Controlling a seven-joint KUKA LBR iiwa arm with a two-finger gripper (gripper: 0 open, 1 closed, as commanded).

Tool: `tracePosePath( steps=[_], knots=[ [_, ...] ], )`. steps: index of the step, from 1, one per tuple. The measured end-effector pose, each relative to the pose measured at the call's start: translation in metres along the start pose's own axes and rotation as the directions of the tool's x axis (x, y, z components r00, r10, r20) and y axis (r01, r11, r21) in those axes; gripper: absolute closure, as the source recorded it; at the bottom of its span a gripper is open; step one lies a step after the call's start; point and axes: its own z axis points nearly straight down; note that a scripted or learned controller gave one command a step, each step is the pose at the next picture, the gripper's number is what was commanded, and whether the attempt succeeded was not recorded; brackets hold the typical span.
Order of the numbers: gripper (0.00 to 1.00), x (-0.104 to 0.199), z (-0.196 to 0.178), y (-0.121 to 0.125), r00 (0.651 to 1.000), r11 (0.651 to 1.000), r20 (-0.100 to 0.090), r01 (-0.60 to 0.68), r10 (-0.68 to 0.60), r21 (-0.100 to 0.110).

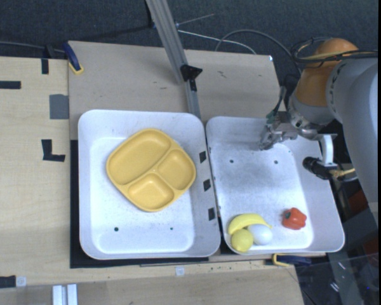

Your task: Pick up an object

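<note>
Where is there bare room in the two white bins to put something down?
Left bin: the yellow divided plate fills the upper middle; free strips run along its bottom edge and down its left side. Right bin: the middle is bare, between the pincer at the top and the banana, lemon, white egg and red pepper crowded along the bottom.

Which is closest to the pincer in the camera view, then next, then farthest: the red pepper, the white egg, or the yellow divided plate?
From the pincer:
1. Red pepper, right bin, near front right corner.
2. White egg, right bin, front edge, beside the banana.
3. Yellow divided plate, in the left bin.
</note>
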Motion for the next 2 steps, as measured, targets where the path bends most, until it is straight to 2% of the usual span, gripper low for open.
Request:
tracePosePath(
  steps=[2],
  knots=[
    [1.0, -0.007, -0.1, 0.015, 1.0, 1.0, -0.001, -0.003, 0.003, -0.007]
  ],
)
